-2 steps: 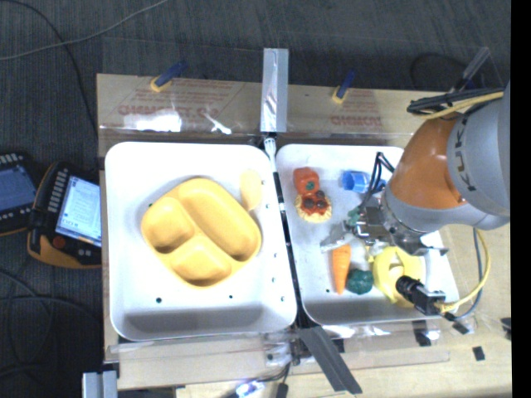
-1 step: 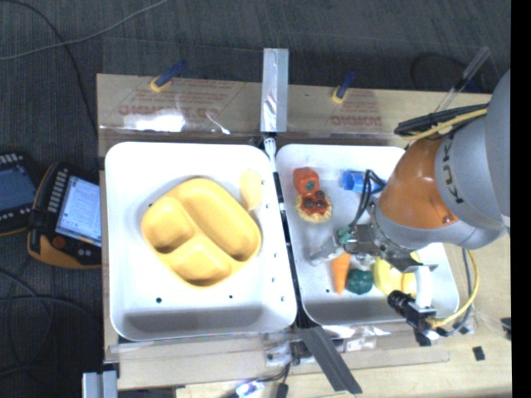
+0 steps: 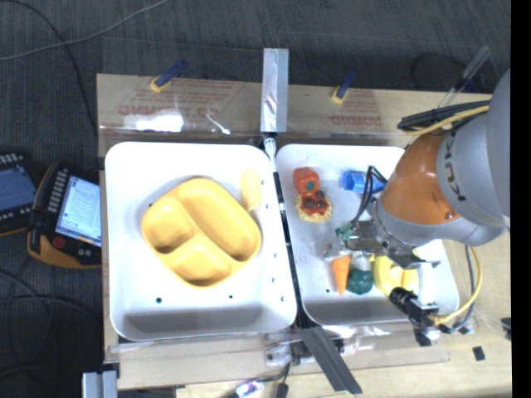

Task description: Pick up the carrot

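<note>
- Near edge of the desk (image 3: pixel 465 363): a metal strut angles away from the bins' front rims, and cables trail off the arm by the right bin's front corner.
- Right bin (image 3: pixel 315 305), front: the carrot (image 3: pixel 340 273) lies orange and tapered, tip toward the front wall, touching a dark green item (image 3: pixel 360 282) on its right; a yellow object (image 3: pixel 385 274) beside them is partly covered by the arm.
- The hand (image 3: pixel 355 237) sits low over the bin just behind the carrot; how its fingers stand cannot be made out, as wrist hardware and cables crowd them.
- The arm (image 3: pixel 465 181) reaches in from the right, its orange band bulking over the bin's right half and hiding the floor beneath.
- Further back: a red-and-orange toy (image 3: pixel 311 196) lies near the divider, and a blue object (image 3: pixel 355 180) is half hidden by the wrist.
- Left bin (image 3: pixel 124 305): a yellow divided tray (image 3: pixel 201 230) tilts across the middle, with a pale piece (image 3: pixel 250 188) leaning at its rear right.
- Left of the desk, on dark carpet: a handheld control pendant (image 3: pixel 66 218) with a lit screen.
- Far side: taped cardboard (image 3: pixel 191 102) with blue-and-yellow clamps, a metal upright between.
</note>
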`<state>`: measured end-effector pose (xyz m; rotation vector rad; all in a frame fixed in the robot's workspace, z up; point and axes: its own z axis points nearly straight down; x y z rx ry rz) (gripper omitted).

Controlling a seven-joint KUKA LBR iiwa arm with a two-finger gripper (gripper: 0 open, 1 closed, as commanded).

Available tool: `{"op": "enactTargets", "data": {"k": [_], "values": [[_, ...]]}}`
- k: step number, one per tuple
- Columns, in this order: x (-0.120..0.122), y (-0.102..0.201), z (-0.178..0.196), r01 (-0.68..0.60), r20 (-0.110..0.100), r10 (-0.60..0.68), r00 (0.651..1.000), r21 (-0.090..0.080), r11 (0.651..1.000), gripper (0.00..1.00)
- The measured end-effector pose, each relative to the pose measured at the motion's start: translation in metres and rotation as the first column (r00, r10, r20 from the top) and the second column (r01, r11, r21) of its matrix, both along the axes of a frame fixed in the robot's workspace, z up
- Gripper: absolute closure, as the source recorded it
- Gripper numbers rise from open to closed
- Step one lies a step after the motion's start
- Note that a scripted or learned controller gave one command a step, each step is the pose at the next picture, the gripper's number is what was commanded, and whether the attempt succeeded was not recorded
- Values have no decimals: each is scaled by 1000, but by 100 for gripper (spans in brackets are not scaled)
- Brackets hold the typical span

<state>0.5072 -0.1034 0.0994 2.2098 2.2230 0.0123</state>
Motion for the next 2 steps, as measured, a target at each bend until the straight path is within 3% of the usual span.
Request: {"op": "enactTargets", "data": {"k": [1,2], "values": [[23,65,83,409,-13,-409,912,-4,913,100],[50,85,83,350,-13,-350,937,-6,937,100]]}}
